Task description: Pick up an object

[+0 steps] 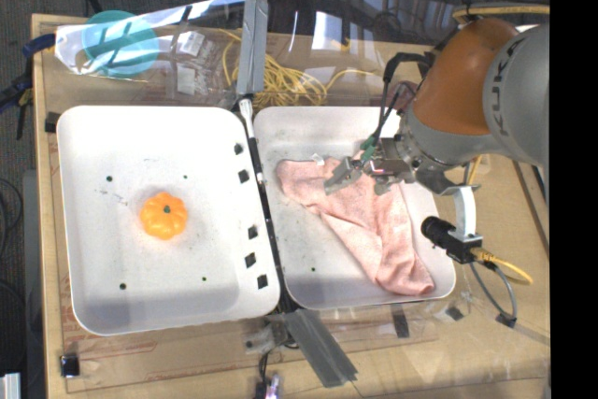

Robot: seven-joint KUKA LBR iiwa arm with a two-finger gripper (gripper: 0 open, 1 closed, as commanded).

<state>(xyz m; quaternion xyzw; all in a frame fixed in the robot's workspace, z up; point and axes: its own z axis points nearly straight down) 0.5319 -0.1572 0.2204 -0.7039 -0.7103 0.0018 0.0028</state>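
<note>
The surface point(47, 42) carries two white bins. The right bin point(308, 280) contains a pink cloth point(378, 229); the left bin point(103, 294) contains a small orange pumpkin point(164, 215), well apart from the fingers. The arm point(486, 89) reaches over the right bin. The fingers point(350, 175) rest at the cloth's upper edge, directly above the fabric; whether they are released or clenched cannot be determined. Risk: a shallow pinch on loose fabric may catch only a fold, which could slip free on lifting. The trailing cloth could also drag against the bin wall.
</note>
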